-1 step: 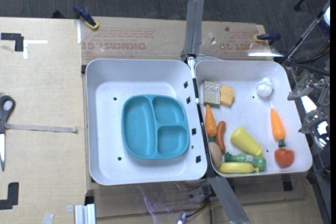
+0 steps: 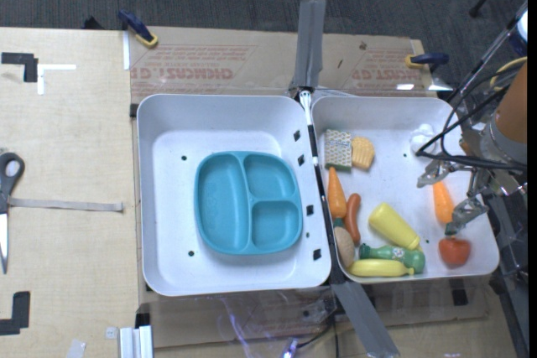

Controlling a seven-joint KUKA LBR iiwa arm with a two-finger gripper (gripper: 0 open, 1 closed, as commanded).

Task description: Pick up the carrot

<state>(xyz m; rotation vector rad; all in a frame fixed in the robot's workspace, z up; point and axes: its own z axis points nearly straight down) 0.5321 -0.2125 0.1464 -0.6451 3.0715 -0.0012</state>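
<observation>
Gripper sitting over the right bin, carrot between its fingers.

Left bin (image 2: pixel 159 180) is holding a blue divided plate (image 2: pixel 249 202). Right bin (image 2: pixel 394 109) is carrying a second orange carrot-like piece (image 2: pixel 336 193) along its left wall, a sausage (image 2: pixel 352 218) just beside it, a yellow corn piece (image 2: pixel 393 226), a banana (image 2: pixel 377 267) near the front and a tomato (image 2: pixel 454 251) at the front right. The gripper (image 2: pixel 446 199) is clamping the carrot (image 2: pixel 442 203), fingers on either side of it, just above the tomato.
</observation>
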